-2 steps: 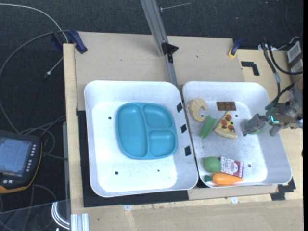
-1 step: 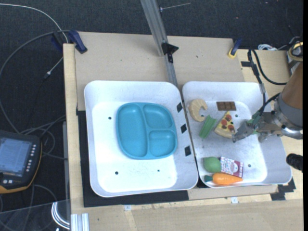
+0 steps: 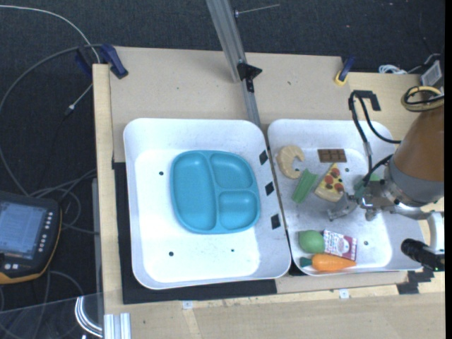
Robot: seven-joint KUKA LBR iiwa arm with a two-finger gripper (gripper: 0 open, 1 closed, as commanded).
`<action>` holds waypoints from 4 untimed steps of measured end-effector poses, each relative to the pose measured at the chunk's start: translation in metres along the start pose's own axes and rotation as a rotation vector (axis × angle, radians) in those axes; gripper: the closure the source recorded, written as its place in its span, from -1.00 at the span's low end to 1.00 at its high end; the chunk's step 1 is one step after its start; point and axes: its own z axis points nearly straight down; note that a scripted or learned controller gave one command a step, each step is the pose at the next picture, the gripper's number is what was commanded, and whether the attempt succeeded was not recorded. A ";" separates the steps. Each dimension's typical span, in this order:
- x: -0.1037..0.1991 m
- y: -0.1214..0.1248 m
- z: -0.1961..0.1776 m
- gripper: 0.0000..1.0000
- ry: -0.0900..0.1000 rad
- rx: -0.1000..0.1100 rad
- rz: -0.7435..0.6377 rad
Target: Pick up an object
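Note:
My gripper point(image 3: 344, 209) hangs low over the middle of the right bin point(image 3: 378, 134), reaching in from the right. It sits just below and right of a pizza slice point(image 3: 330, 183), close to it; contact is unclear. A green wedge point(image 3: 305, 186) leans beside the pizza on the left. A tan bagel piece point(image 3: 289, 159) and a brown chocolate bar point(image 3: 331, 155) lie toward the back. Along the front wall lie a green apple point(image 3: 309, 241), a pink carton point(image 3: 340, 244) and an orange carrot point(image 3: 332, 263).
The left bin point(image 3: 141, 189) holds a blue divided plate point(image 3: 214, 190). A metal pole point(image 3: 227, 34) slants over the back of the bench. Black cables point(image 3: 361, 119) loop above the right bin's back right corner. The arm's orange band point(image 3: 424, 150) stands over that bin's right edge.

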 end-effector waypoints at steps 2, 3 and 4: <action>0.001 0.001 0.035 1.00 -0.002 -0.007 0.000; 0.005 0.006 -0.009 1.00 -0.005 -0.012 -0.002; 0.005 0.007 -0.062 1.00 -0.005 -0.012 -0.002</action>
